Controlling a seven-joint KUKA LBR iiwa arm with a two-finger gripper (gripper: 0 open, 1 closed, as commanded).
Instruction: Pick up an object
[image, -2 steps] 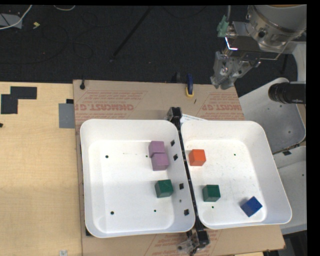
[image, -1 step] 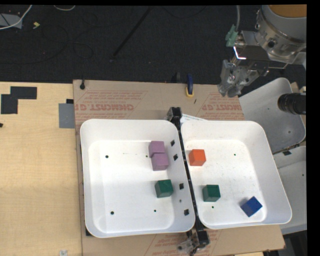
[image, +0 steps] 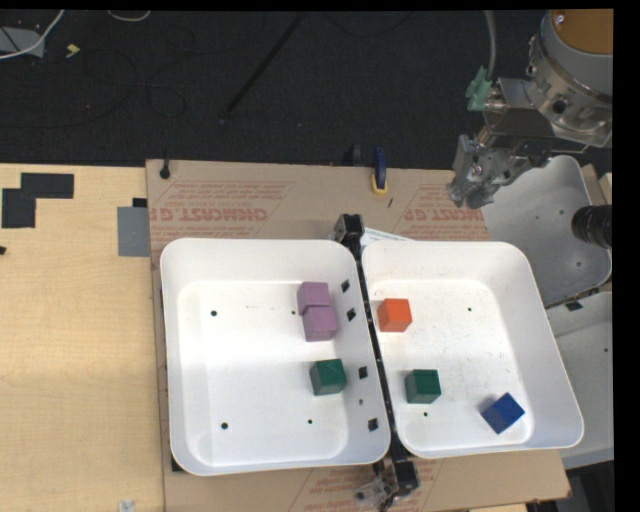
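My gripper hangs high over the bench, beyond the far rim of the right bin, above the cardboard. Nothing between the fingers; whether they're wide or narrow, can't tell from this angle, too small + cluttered.

Candidates: orange cube, green cube, blue cube in the right bin. Left bin has a purple block and a 2nd green cube.

Risks as I see them:
- orange cube sits near the divider wall btw bins. One finger could land on the wall → blocked close or cube pushed away.
- blue cube is rotated + near the sloped corner rim. Misaligned jaws prob. spin it out instead of gripping.
- purple looks like 2 pcs touching. Grasp may catch the seam, lift one, tip the other.
- green in the right bin stands apart from the rest w/ free sides → safest pick imo.
- long descent from here; small xy error = fingertip on top of the cube, not around it.
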